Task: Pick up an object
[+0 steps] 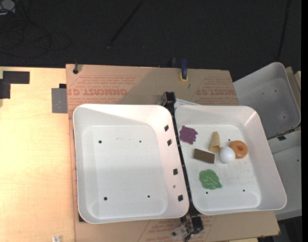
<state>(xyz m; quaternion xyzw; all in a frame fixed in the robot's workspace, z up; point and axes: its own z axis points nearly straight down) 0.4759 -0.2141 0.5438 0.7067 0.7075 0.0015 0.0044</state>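
On the counter, camera view: two shallow white bins sit side by side on a brown cardboard sheet (143, 87) with red print, which lies on the pale wooden counter (27, 160).
Left bin (123, 175): its white floor shows small dark holes; the near-left corner reaches the cardboard's front edge.
Right bin (247, 190): it touches the left bin along a shared rim and holds all six loose objects.
Seam between bins: small black clips (169, 142) run down the joined rims.
Purple piece (188, 133): ragged in outline, it lies near the seam in the far-left part of the right bin.
Tan cone (214, 141): it lies flat just right of the purple piece, its wide end toward the white ball.
Brown block (204, 156): flat and dark, it lies just below the cone.
White ball (227, 155): it is about mid-bin, touching or nearly touching the orange ring.
Orange ring (238, 149): it is the rightmost of the cluster, well inside the bin's right rim.
Green piece (210, 179): leaf-like and flat, it lies apart from the others toward the bin's front rim.
Far edge of the cardboard: a blue clamp (183, 70) stands there.
Right of the bins: a further white tray (274, 95) lies tilted.
Tool: whether spread or pressed together cannot be told.
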